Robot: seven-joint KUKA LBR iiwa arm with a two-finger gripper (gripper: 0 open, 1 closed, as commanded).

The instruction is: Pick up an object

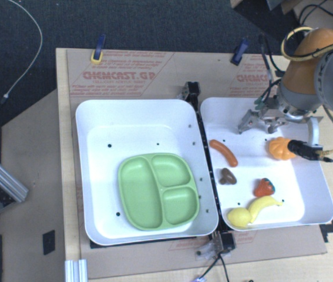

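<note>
Hovering at the far end of the right bin (254,107): gripper (262,122), fingers spread open, gripping nothing. Lying in that same bin: sausage (223,151), brown piece (228,177), orange fruit (279,148), strawberry (265,187), banana (263,206), lemon (239,217). Resting in the left bin (96,119): green divided plate (157,190).

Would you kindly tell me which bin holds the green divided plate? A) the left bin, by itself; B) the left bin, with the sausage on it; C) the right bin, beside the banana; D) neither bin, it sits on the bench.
A: the green divided plate lies alone in the left bin, while the sausage and banana lie in the right bin.
</note>
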